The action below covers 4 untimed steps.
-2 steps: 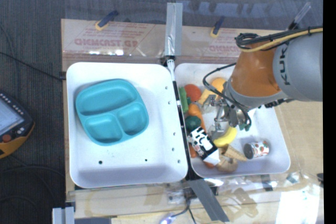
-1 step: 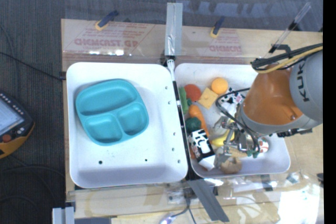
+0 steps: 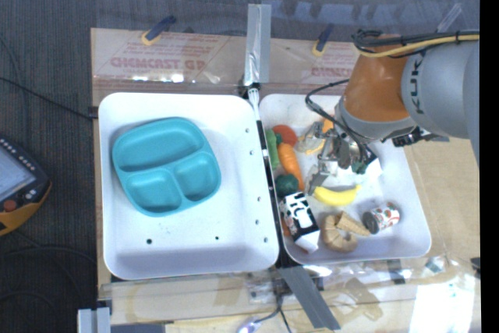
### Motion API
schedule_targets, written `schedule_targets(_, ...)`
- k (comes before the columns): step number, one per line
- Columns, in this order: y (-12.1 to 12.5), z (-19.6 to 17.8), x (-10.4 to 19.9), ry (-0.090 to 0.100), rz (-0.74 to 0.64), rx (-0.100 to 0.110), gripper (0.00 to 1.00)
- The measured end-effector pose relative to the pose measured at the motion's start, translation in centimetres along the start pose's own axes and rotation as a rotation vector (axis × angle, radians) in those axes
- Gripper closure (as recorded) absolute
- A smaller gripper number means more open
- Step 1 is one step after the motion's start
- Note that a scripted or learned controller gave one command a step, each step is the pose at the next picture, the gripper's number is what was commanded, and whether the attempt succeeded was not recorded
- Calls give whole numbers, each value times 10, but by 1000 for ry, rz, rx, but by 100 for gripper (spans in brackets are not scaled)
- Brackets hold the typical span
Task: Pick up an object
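Note:
My gripper [image 3: 330, 164] hangs over the middle of the right bin [image 3: 413, 207], open, with nothing between its fingers. Just below its tips lies a yellow banana [image 3: 337, 196]. To its left are an orange carrot [image 3: 289, 159] and a dark green piece [image 3: 287, 183]. A black-and-white box [image 3: 299, 213] sits by the bin's left wall. Tan wooden blocks [image 3: 341, 230] and a small red-and-white can [image 3: 383, 217] lie near the front. The orange wrist band [image 3: 376, 86] and the grey arm hide the bin's far right corner.
The left bin [image 3: 234, 238] holds a teal divided plate [image 3: 164, 164]. A metal divider [image 3: 256, 51] stands between the bins at the back. A cardboard sheet [image 3: 179, 62] lies behind them. Cables [image 3: 405, 39] trail over the arm.

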State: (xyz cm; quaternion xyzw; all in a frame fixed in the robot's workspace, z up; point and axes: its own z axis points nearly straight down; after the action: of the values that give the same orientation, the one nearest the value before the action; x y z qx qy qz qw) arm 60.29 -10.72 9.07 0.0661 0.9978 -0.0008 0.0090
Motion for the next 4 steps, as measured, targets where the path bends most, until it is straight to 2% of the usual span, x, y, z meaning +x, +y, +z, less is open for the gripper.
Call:
schedule_targets(1,-20,-2,91,7,44,1,0)
schedule_targets(2,-15,-1,66,8,44,1,0)
schedule_targets(3,-20,1,-26,2,60,0,0)
schedule_targets(4,-19,0,35,5,144,-1,0)
